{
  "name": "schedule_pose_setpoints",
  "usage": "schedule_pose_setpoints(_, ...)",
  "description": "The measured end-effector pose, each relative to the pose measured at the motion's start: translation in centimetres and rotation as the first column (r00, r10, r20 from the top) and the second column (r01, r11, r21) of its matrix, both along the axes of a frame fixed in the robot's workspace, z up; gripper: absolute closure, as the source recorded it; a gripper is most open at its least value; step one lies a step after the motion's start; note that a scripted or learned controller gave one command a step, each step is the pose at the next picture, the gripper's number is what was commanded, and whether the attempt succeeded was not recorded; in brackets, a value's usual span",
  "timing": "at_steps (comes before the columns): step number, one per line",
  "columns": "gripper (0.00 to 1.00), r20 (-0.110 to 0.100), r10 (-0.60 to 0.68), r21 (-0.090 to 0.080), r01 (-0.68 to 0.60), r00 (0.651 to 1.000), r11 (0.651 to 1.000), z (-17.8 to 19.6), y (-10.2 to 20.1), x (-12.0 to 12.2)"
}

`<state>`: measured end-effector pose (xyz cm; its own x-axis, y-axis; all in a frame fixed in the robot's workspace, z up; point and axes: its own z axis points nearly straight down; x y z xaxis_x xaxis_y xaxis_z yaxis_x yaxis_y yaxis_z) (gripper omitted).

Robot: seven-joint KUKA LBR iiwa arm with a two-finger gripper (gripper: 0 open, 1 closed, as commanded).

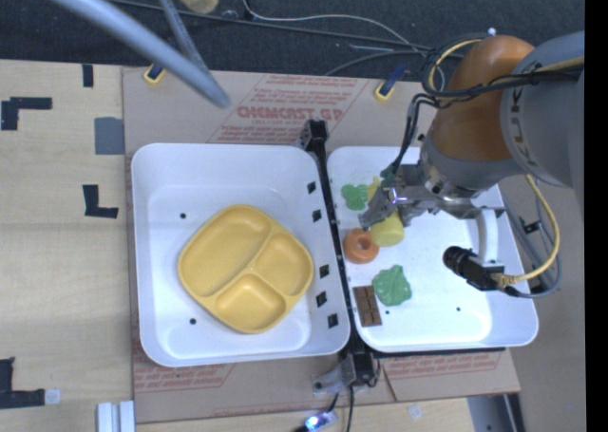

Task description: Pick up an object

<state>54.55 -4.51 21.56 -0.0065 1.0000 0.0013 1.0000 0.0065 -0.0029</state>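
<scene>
Camera view: two-finger gripper (388,204) low in right white bin (456,321), directly over small yellow plastic piece (387,230); whether it pinches, cannot tell. Orange ring (360,247) just beside, toward divider.

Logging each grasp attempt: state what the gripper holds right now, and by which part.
It cannot be told. The gripper sits low over the yellow object in the right bin, but the view does not show that object between its fingers.

We record 2 glossy white plastic bins (152,231), a smooth matt yellow plastic tray (247,269), printed brown cardboard (275,103), and a pale wood-grain bench (57,250).
</scene>
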Motion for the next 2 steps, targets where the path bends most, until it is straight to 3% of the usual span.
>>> schedule_pose_setpoints(2,1.00,-0.001,0.001,0.000,-0.001,1.000,1.000,-0.3,10.6,-2.7)
